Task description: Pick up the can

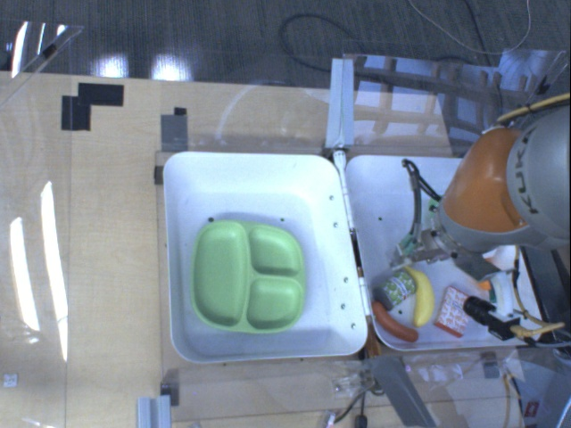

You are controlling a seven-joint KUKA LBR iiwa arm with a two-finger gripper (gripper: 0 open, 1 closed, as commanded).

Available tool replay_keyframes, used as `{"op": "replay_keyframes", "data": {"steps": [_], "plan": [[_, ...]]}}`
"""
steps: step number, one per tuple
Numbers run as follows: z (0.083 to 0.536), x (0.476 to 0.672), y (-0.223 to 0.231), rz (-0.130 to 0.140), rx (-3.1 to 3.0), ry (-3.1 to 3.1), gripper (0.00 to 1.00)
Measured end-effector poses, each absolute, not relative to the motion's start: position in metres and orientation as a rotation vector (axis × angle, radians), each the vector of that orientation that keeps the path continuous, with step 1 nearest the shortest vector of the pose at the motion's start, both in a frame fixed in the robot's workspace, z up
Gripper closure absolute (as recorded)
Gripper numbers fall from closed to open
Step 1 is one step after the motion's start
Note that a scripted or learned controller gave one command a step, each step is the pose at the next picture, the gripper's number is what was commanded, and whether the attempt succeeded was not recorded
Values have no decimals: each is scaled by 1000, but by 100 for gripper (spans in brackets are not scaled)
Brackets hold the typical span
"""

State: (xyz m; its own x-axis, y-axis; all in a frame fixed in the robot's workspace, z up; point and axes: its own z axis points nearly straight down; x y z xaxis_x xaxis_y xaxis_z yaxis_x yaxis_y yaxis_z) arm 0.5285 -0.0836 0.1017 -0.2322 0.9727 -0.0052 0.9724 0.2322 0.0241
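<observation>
Although the grey arm with its orange band (486,190) already leans over the right-hand shallow white bin (379,199) at the right of the frame, you have no pick yet to count. The small can with a green label (401,287) lies on its side on the bin floor in the lower right, touching the yellow banana (422,297) beside it and just above the red sausage-shaped toy (395,323). The gripper (426,248) hangs just above and to the right of the can, and nothing sits between its fingers that you can see; whether they are apart or together, you cannot tell from this angle. So the whole job is judged to remain: descend, close on the can, lift.

A red and white flat packet (452,311) lies right of the banana. The left-hand white bin (178,239), in the frame's centre, holds a green three-compartment plastic tray (250,275). Both bins rest on a pale wooden bench (89,283), with black tape marks (89,101) at the upper left, dark carpet (178,16) beyond, and loose cables (464,16) at the top.
</observation>
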Motion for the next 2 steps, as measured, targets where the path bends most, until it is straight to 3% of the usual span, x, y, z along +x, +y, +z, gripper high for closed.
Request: {"op": "replay_keyframes", "data": {"steps": [1, 2], "plan": [[102, 528, -84, 24, 1934, 2451, 0], [90, 493, -87, 16, 1769, 2577, 0]]}}
